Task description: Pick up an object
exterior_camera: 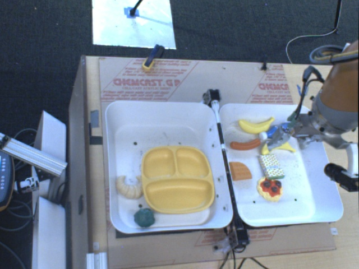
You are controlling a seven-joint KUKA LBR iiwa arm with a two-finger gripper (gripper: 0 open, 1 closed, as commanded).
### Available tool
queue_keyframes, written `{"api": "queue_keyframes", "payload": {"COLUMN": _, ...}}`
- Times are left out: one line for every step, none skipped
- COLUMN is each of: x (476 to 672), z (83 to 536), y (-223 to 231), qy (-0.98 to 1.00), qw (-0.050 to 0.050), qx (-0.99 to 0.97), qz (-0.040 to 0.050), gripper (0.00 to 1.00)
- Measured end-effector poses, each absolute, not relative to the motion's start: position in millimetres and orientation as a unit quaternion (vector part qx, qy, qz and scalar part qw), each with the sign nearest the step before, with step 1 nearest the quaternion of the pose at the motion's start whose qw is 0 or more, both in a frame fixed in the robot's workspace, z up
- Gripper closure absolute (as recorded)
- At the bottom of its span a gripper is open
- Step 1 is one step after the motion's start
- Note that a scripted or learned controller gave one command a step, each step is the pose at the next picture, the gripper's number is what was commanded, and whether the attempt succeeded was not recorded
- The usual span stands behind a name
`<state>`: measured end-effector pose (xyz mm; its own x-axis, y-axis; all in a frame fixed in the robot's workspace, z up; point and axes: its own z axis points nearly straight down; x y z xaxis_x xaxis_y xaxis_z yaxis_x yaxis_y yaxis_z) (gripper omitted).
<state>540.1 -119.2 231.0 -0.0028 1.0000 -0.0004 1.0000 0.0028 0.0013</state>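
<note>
**benchwatcher:** So where is this pick attempt standing? Looking at the camera view, the arm (336,94) is reaching in from the right and the gripper (276,140) is sitting low over the right bin (322,206), right in the cluster of toy food near the back.

**gripnerd:** Yeah, it's hovering around the spot where the banana (256,125), the hot dog (245,145) and a second small yellow piece (285,148) are all crowding together. There's a bluish bit at the tip, and I'm honestly not managing to tell whether that's part of the tool or a toy. Whether the pincer is released or clenched, I cannot tell from this angle, it's too small and blurry.

**benchwatcher:** So nothing lifted?

**gripnerd:** I'm not seeing anything clearly between the fingers, so I'm calling the pick not done yet. Everything in that bin is looking like it's lying flat on the floor: the checkered block (271,165), the orange slice (240,171), the little pizza thing (270,188) nearer the front.

**benchwatcher:** And the left bin (120,150)?

**gripnerd:** Sitting untouched, I'm guessing. Yellow divided plate (177,179), a croissant (129,186) touching its left edge, a green lump (144,218) by the front corner. All well apart from the gripper.

**benchwatcher:** So what's left is basically everything: close, grab, lift.

**gripnerd:** Pretty much. My worry is the crowding, since it's risking pinching two things or nudging one away.
</note>
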Motion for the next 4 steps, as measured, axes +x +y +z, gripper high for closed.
{"api": "queue_keyframes", "payload": {"x": 602.8, "z": 104, "y": -147, "qy": 0.708, "qw": 0.005, "qx": 0.706, "qz": 0.0024, "gripper": 0.00}}
{"api": "queue_keyframes", "payload": {"x": 602.4, "z": 114, "y": -147, "qy": 0.708, "qw": 0.003, "qx": 0.706, "qz": 0.0019, "gripper": 1.00}}
{"api": "queue_keyframes", "payload": {"x": 557.7, "z": 94, "y": -107, "qy": 0.707, "qw": 0.013, "qx": 0.707, "qz": 0.0067, "gripper": 1.00}}
{"api": "queue_keyframes", "payload": {"x": 555.3, "z": 90, "y": -104, "qy": 0.708, "qw": 0.008, "qx": 0.706, "qz": 0.0053, "gripper": 0.00}}
